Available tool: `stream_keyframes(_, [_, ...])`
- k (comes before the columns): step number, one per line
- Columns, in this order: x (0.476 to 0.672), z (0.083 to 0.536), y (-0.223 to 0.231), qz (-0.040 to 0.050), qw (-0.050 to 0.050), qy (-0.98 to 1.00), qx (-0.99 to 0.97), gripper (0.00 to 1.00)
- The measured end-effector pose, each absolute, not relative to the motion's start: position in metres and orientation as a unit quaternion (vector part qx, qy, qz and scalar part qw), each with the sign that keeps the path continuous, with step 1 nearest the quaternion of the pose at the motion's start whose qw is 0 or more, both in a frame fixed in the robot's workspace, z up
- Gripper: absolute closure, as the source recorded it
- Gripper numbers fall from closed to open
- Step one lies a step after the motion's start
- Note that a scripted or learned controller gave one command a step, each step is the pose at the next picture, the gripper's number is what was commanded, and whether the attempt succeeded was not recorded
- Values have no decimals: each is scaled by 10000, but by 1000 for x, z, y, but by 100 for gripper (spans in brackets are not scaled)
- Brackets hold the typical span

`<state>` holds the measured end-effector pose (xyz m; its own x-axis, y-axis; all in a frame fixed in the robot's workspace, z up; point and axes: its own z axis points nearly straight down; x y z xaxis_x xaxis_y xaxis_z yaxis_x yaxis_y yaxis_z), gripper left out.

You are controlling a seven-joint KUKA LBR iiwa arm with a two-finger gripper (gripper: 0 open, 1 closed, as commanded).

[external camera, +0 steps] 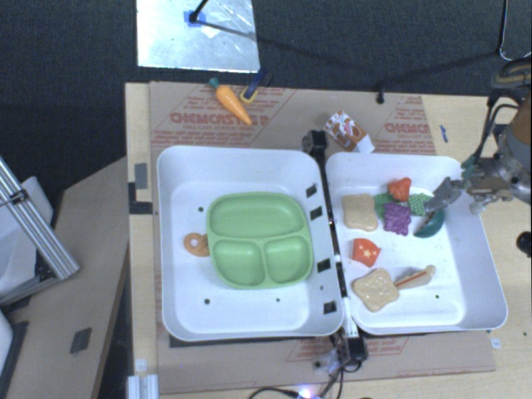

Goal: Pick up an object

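The right bin (478,293) holds several toy foods: a pale toast slice (361,212), a purple grape bunch (397,219), an orange-red piece (400,189), a green leafy piece (416,199), a red piece with a yellow mark (366,251), a tan bread slice (376,290) and a thin sausage-like stick (414,277). A teal piece (430,226) lies at the bin's right-centre. My gripper (438,206) reaches in from the right, slanting down-left, and its tip is right above and touching or nearly touching the teal piece.
The left bin (179,185) carries a green divided plate (258,239) and a small orange ring (196,244). Behind the bins lie a toy carrot (233,104) and a small printed packet (345,131). A foil sheet (199,23) sits further back. The bins meet at a black-clipped wall (328,223).
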<state>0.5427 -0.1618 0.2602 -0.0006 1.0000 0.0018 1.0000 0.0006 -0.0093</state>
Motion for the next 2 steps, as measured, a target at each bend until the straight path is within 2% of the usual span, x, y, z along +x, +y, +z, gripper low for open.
stream_keyframes(1, [545,266,-161,-4,-6,-7083,-7059,0])
stream_keyframes(2, [547,224,-157,2,5,-7078,-7064,0])
